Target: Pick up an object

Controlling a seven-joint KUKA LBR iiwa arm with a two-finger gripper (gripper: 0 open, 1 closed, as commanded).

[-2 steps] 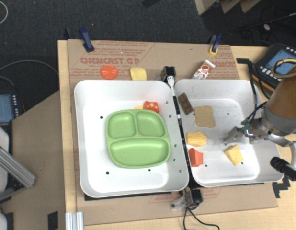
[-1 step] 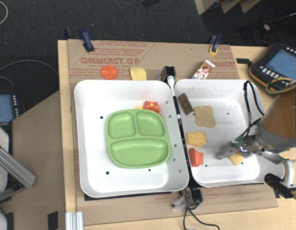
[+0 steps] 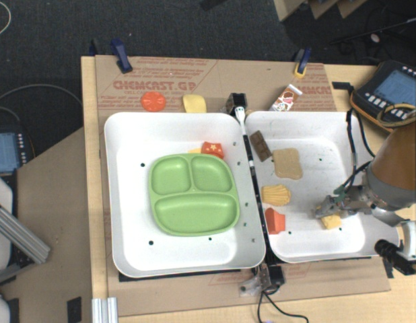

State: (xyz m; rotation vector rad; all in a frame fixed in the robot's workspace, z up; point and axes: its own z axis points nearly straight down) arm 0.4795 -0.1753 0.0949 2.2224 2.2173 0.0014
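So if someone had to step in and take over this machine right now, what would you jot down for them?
Tool: low in the right bin, at a small yellow piece; grip unclear.
Same bin: tan flat piece, ridged yellow piece, orange-red block, brown bar at the rim.
Left bin: green divided plate, small red piece behind it.
Done: nothing lifted.
Left: grasp one object and raise it.

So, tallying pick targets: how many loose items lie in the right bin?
5: brown block, tan slab, ridged yellow piece, orange piece, yellow piece by the gripper, which may hide more.
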